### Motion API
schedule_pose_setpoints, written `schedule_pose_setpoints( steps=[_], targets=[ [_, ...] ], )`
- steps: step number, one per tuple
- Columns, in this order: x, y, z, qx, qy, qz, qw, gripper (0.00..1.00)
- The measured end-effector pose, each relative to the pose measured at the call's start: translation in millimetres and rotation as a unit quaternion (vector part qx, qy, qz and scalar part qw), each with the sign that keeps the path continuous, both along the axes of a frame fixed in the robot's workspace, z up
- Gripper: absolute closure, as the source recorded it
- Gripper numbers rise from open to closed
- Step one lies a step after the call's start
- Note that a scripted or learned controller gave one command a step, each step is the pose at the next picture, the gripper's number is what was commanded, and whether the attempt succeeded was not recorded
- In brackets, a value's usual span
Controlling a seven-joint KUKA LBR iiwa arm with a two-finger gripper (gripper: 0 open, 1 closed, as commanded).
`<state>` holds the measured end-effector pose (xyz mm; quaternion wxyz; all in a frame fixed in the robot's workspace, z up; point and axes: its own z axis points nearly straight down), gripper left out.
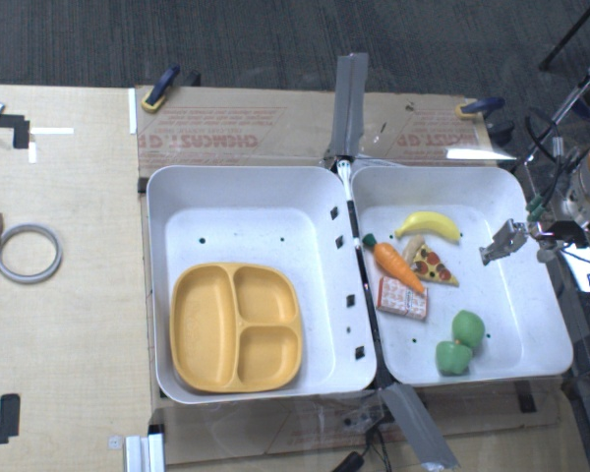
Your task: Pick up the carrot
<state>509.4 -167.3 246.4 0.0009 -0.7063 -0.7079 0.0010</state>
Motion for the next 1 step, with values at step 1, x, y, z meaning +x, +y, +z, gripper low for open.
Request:
schedule_pose_setpoints(
  steps=[1],
  targets=[
    [11.1,7.2,-14.1,-0.0001,0.000,0.019,0.9998,0.00]
  ],
)
